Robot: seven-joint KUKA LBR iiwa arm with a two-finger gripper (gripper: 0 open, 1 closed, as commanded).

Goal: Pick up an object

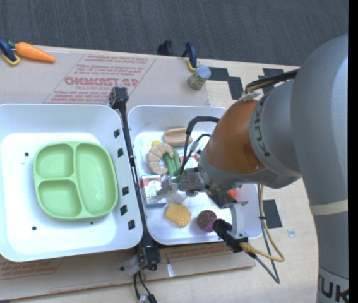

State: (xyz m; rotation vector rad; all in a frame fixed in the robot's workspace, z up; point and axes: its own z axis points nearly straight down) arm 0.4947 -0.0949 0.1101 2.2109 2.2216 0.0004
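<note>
The pincer [177,180], grip state unclear, hovers just above the yellow corn piece [178,215].

A robotics lab: clamped bins [2,169] on a cardboard-covered bench [90,74].

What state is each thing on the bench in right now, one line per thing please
Green divided plate: flat in the left bin, nothing on it.
Toy carrot: lying on the board, outside both bins.
Small can: upright on the board behind the right bin.
Corn piece: lying in the right bin.
Dark round toy: beside the corn.
Gripper: low over the right bin's clutter, grasp unclear.
</note>
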